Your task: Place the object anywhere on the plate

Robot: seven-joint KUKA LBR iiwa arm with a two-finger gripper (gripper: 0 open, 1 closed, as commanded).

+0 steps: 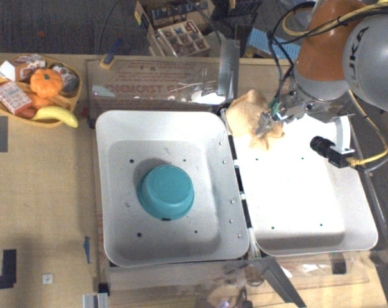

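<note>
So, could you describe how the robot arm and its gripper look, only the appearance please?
The arm is rounded, glossy grey, with an orange band above the wrist and part of dark lettering on its side. Black and yellow cables loop around it. The gripper is small and metallic, with thin wires near it.

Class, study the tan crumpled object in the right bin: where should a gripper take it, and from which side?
Probably from above, pinching a raised fold near the middle of the tan object. It lies soft and crumpled in the right bin's far left corner, so walls block side approaches.
</note>
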